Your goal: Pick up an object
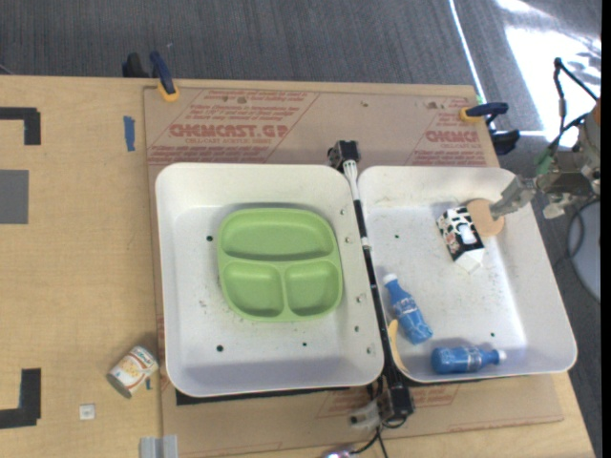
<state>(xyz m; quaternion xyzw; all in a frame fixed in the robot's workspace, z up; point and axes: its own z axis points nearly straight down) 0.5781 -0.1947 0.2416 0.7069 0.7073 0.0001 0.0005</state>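
From your overhead camera view, the gripper [509,198] reaches into the right bin [535,284] from the right; you cannot tell how it is set. A black-and-white carton [459,233] lies just left of it, beside a tan disc [487,219]. Two blue bottles [408,310] lie nearer the front, well apart from the gripper.

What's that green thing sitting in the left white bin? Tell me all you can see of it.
The green tray is a pale lime, plastic-looking dish with rounded corners and a raised rim. It has three compartments: one long section across the far side and two smaller ones side by side nearer the camera. It lies flat and right side up near the middle of the left bin, resting on the bin's floor, with nothing else touching it.
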